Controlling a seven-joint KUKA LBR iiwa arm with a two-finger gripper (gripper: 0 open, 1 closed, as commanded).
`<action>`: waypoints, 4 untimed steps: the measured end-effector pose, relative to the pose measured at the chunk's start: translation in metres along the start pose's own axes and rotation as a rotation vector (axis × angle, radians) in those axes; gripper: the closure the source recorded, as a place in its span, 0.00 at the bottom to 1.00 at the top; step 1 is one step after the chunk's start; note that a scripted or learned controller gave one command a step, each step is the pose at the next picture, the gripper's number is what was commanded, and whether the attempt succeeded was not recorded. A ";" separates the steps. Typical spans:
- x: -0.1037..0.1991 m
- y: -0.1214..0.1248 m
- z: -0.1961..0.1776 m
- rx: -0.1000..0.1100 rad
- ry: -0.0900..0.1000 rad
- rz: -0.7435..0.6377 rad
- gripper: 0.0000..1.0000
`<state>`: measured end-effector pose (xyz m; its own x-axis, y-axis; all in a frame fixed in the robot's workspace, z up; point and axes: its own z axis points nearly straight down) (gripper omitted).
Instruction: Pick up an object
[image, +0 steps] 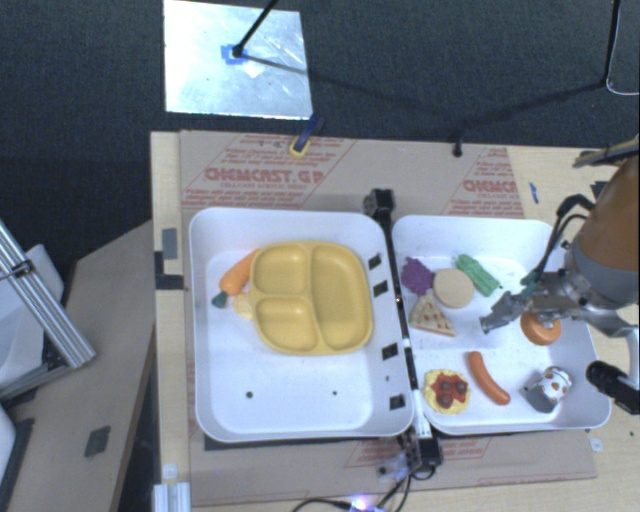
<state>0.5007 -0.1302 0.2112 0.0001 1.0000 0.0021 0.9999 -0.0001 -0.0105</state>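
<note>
Camera view: claw (522, 312), grip state unclear, hovers just beside the orange round toy (541, 330).

I saw even, bright overhead light; the shiny metal sheet (238, 58) at eleven o'clock glared, shadows stayed soft, and fine detail looked slightly blurred throughout.

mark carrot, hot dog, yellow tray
carrot (238, 271), camera view, mid orange body
hot dog (488, 378), camera view, middle of sausage
yellow tray (306, 330), camera view, bare lower-left compartment
</note>
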 end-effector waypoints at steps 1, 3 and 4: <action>0.000 0.003 -0.006 -0.012 -0.002 -0.003 0.00; -0.013 0.002 0.083 -0.007 -0.001 -0.001 0.00; -0.013 0.005 0.114 -0.016 -0.004 -0.001 0.00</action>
<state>0.5040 -0.1431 0.0970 -0.0009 1.0000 -0.0016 1.0000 0.0009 0.0057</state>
